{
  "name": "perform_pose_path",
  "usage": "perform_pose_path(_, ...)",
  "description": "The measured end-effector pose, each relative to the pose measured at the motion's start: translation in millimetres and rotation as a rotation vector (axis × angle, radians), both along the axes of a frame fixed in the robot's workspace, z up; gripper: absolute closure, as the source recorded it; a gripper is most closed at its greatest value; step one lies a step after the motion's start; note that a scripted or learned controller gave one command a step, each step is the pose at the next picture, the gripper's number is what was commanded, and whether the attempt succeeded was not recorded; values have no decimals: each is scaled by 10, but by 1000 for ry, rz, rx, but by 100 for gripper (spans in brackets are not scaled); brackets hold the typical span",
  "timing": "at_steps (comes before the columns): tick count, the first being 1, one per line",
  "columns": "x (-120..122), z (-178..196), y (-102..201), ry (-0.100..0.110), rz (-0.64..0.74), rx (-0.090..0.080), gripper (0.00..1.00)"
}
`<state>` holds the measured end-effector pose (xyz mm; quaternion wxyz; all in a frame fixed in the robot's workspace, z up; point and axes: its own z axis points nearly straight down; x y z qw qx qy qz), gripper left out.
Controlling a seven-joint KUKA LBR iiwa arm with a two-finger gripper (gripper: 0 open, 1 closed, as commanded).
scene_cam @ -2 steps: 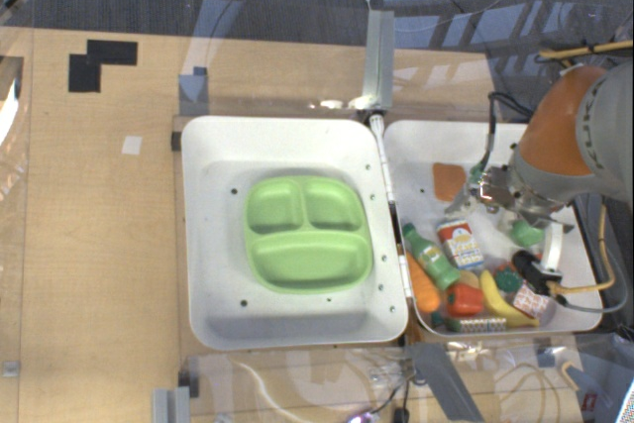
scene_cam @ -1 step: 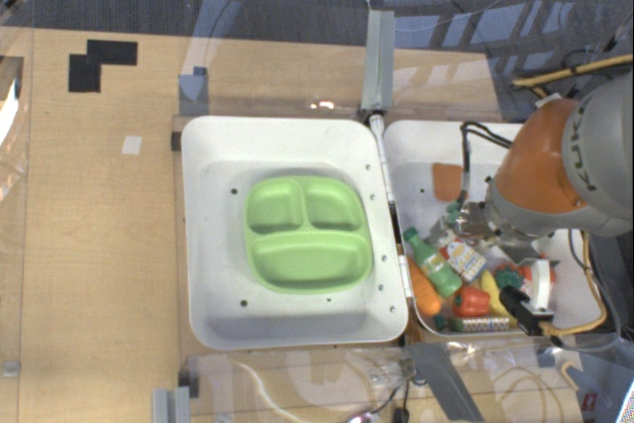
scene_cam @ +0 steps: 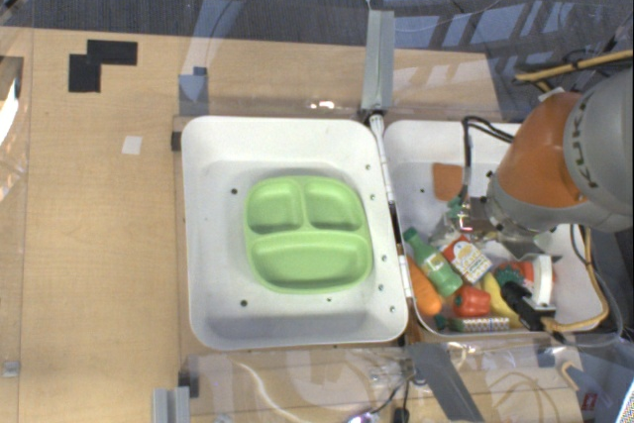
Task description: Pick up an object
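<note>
One fixed camera looks down at a slant from above the light wooden bench, framing both shallow white plastic bins.

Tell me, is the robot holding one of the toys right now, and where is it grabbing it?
It cannot be told. The gripper is down over the pile of toy food in the right bin, but the arm hides its tip.

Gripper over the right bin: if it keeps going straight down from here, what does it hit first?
Probably the white-labelled item in the pile directly under the gripper, beside the green bottle. Depth is hard to judge from this slanted view.
</note>
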<state>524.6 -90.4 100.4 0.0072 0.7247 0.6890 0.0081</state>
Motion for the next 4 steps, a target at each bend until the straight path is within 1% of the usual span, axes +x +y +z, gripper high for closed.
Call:
perform_pose_path(1, -42, 841, 204, 18, -48, 0, 100)
perform_pose_path(2, -43, 838, 203, 18, -49, 0, 0)
perform_pose_path(3, 907, -118, -22, 10, 21, -2, 0)
perform_pose_path(4, 933, -3, 7, 5, 30, 0, 100)
